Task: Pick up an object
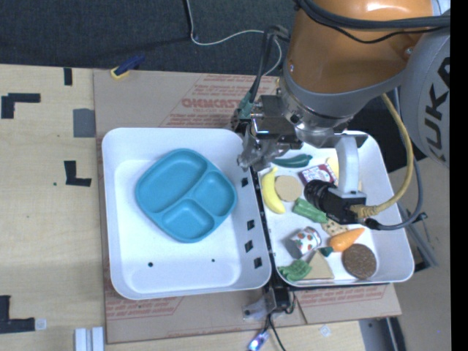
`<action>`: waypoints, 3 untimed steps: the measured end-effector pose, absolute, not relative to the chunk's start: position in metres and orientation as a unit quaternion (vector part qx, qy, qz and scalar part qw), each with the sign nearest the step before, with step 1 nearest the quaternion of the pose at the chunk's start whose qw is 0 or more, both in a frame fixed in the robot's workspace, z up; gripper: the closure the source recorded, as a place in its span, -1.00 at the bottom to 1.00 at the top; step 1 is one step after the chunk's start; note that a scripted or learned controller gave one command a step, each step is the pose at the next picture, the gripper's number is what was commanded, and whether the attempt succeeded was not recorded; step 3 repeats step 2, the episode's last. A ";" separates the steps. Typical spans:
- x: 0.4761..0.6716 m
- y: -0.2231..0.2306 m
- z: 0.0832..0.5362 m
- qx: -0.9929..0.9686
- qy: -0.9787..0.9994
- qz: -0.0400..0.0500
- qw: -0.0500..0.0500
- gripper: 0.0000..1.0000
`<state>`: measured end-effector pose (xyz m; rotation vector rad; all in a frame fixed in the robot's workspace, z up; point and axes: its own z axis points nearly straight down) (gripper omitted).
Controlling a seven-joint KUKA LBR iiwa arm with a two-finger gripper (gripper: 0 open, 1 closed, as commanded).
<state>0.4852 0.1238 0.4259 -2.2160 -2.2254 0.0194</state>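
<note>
Here the gripper [254, 151] hangs at the centre of the frame, low over the upper left corner of the right bin [386, 229] and close to the wall that bin shares with the left bin [124, 229]. The arm's big orange and grey wrist covers it from the upper right. Whether the claw is spread or pressed together cannot be told from this angle. The things to pick from crowd the right bin. A yellow banana [272, 193] lies just below the gripper, curving down along the bin's left wall. Touching its right side is a pale tan round biscuit [290, 189]. Above that lies a slim dark green pod [297, 161], and to its right a dark red and white packet [319, 174]. Lower down a green pickle-like piece [308, 210] points towards the bin's middle. An orange carrot [345, 238] lies below it to the right, tilted, with its green end towards a small grey and white object [303, 241]. A brown round cookie [360, 261] sits near the bin's lower right corner, just under the carrot. A green leafy piece [295, 270] rests against a tan slice [319, 270] at the lower edge. In the left bin a blue divided plate [186, 195] lies flat, turned at an angle. Both bins stand on a sheet of brown cardboard [205, 102].
</note>
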 end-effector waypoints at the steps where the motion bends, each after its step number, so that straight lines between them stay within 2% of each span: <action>1: 0.483 0.069 0.384 -0.709 -0.705 0.003 0.001 1.00; 3: 0.484 0.072 0.396 -0.707 -0.707 0.002 0.000 1.00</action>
